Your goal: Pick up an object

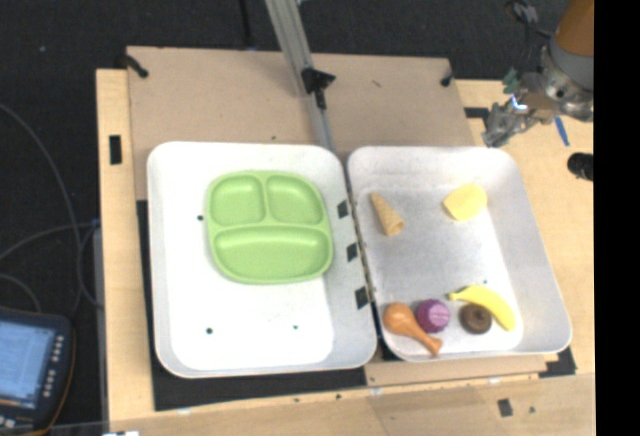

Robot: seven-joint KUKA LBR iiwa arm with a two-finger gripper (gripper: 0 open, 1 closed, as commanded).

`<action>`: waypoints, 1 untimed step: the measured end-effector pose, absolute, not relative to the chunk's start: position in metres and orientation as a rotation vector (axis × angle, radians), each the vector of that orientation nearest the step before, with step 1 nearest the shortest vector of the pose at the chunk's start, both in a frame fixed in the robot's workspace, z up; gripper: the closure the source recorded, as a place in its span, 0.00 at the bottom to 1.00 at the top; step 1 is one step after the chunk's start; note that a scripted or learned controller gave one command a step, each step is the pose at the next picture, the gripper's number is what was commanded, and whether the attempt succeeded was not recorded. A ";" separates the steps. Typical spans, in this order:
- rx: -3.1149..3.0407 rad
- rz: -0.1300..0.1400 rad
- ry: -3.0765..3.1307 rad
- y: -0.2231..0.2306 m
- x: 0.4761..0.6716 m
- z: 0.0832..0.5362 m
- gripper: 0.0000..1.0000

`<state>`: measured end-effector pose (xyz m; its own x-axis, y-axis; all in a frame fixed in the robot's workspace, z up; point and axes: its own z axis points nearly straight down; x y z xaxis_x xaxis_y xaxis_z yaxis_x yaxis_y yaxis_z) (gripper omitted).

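Note:
The right bin [520,224] holds several small objects: a tan cone [388,213], a yellow wedge [465,202], a banana [487,305], a dark brown ring [476,319], a purple round piece [432,315] and an orange pear-shaped piece [408,323]. My gripper [500,127] hangs at the far right, just beyond the right bin's back right corner, above the bench and apart from every object. Its fingers are small and dark against the bench.
The left bin [180,254] carries a green divided plate [268,227]. A slanted metal post [285,14] rises behind the bins. A small screen [30,364] sits at the lower left off the bench.

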<state>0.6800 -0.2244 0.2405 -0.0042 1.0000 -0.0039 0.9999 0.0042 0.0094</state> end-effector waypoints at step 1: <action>2.212 -0.001 2.225 -0.226 0.680 0.241 1.00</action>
<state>0.6804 -0.2259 0.2411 -0.0057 1.0000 -0.0034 1.0000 0.0057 0.0028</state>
